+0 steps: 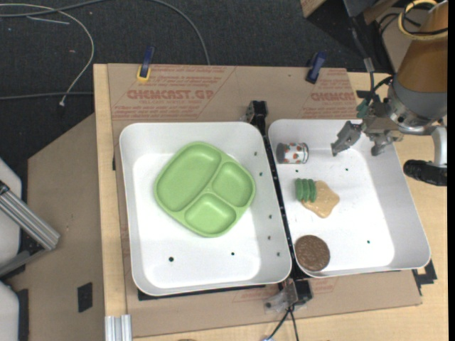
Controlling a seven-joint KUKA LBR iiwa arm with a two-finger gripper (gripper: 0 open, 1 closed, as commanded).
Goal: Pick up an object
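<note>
The left bin [142, 190], smooth white plastic with rounded corners, holds a glossy green plate [205, 188] moulded into three compartments. The right bin [384, 212] holds a small can [293, 153] lying on its side at upper left, a tan lump with a ribbed green piece [316, 197] mid-left, and a flat brown speckled disc [312, 253] at its lower-left corner. The metal gripper [362, 139] hangs open and holds nothing over the bin's upper part, right of the can.

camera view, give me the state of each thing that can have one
green divided plate: flat in the left bin, right way up
small can: on its side in the right bin
brown round disc: lying flat
gripper: open, nothing between its fingers, over the right bin
</note>
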